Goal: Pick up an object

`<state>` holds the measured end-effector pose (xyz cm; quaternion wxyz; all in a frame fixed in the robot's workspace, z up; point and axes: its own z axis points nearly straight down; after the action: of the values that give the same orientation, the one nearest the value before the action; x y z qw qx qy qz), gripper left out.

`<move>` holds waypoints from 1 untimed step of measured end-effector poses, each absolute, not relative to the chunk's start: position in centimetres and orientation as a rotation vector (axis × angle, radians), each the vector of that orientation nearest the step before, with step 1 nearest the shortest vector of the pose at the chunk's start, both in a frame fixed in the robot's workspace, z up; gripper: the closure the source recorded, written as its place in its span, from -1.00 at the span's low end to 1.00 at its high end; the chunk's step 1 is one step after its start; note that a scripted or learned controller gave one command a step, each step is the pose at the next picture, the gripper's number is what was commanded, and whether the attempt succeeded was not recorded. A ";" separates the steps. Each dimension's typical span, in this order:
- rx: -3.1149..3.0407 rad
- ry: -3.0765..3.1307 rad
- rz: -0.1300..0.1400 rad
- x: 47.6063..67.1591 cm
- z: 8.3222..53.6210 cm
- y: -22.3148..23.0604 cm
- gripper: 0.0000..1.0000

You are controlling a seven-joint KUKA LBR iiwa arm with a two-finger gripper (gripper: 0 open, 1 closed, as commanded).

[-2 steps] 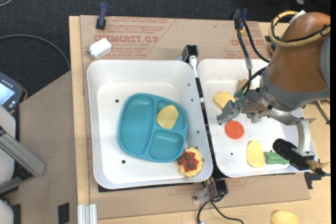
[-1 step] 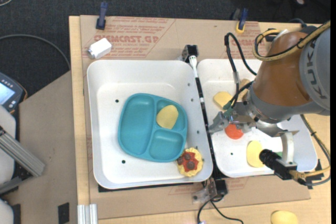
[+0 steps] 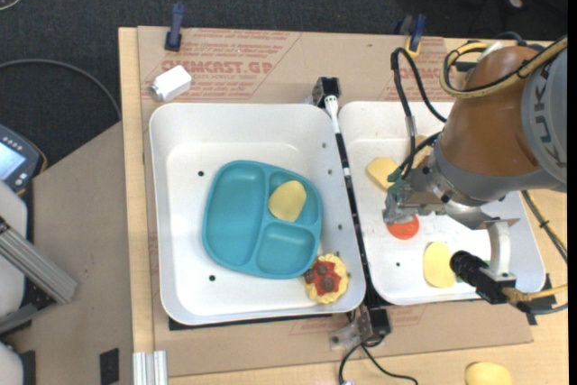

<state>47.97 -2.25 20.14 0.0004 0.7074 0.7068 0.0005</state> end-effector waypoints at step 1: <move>2.236 2.211 -0.009 47.7 11.2 -15.9 1.00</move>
<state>47.69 -15.86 11.23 -0.0013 0.7111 0.7031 -0.0027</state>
